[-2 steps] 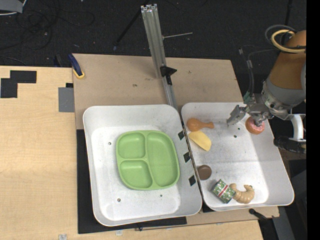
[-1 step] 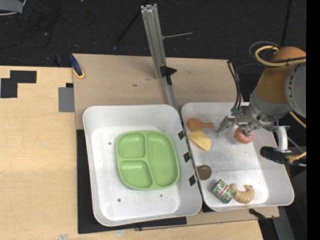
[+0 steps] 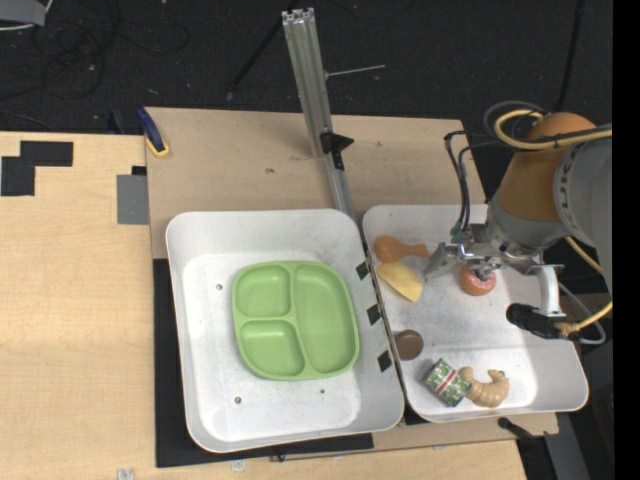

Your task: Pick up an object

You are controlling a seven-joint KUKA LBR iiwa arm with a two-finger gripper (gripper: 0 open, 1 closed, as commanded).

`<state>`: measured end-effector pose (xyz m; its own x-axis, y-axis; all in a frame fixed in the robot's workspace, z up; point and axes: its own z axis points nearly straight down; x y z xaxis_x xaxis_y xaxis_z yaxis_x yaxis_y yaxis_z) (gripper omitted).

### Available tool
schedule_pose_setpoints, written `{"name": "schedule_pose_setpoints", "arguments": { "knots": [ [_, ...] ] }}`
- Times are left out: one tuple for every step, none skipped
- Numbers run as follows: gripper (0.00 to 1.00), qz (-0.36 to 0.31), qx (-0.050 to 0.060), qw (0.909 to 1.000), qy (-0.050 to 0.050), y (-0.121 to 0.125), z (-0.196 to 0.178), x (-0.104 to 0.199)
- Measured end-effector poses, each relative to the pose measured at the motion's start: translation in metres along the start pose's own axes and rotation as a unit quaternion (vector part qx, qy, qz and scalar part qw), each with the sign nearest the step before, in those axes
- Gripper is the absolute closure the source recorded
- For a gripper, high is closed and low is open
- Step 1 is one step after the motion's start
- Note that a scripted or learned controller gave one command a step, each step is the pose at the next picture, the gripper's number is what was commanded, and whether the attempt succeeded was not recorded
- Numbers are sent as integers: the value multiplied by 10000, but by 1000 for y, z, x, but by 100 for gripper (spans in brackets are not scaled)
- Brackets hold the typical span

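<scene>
Two white bins side by side on wooden bench — dark floor behind

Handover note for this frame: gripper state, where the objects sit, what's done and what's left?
Gripper: low in the right bin, beside the red object; finger state unreadable, nothing visibly held.
Right bin also holds the orange piece, yellow wedge, brown disc, green packet and tan piece.
Left bin: green divided plate.
Done: approach only.
Left: grasp one object and lift it.
</scene>
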<state>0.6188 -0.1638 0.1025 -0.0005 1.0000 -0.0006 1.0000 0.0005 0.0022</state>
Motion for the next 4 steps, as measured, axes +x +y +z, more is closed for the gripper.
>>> {"name": "schedule_pose_setpoints", "arguments": {
  "knots": [
    [100,6,22,10000,7,-1,-7,-1],
    [100,7,-4,10000,-1,-6,-69,0],
    [100,-4,-5,10000,-1,-5,-122,-1],
    [100,-6,1,10000,0,-5,-159,-2]
  ]
}}
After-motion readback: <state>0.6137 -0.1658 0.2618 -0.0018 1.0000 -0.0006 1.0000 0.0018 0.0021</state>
